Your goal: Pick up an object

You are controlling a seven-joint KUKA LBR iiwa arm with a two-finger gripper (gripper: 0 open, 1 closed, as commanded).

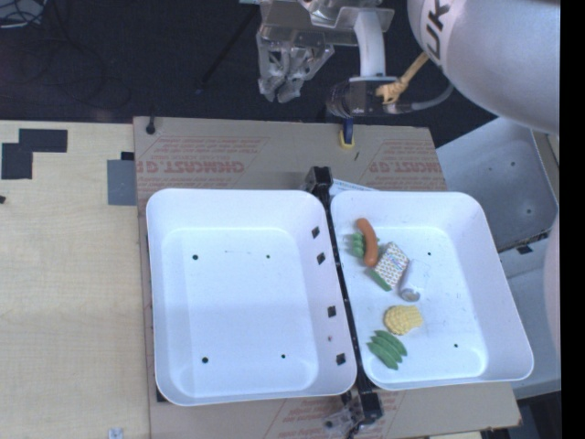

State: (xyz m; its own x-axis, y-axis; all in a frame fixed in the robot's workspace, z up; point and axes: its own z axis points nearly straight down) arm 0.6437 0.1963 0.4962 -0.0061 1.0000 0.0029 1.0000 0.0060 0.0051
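Gripper — raised at upper centre of frame, grip state not discernible — stood well apart from the orange sausage, which lay lower right in the right bin, long axis near-vertical.

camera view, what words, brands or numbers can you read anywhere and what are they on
"CHEMCAST GP": red print on the brown board under the bins, seen upside down and mirrored; the reading is uncertain. It repeats near the right top corner.
"UK": black letters on the grey arm, cut off by the casing's curve.
Checked packet in the right bin: pattern too small to read.
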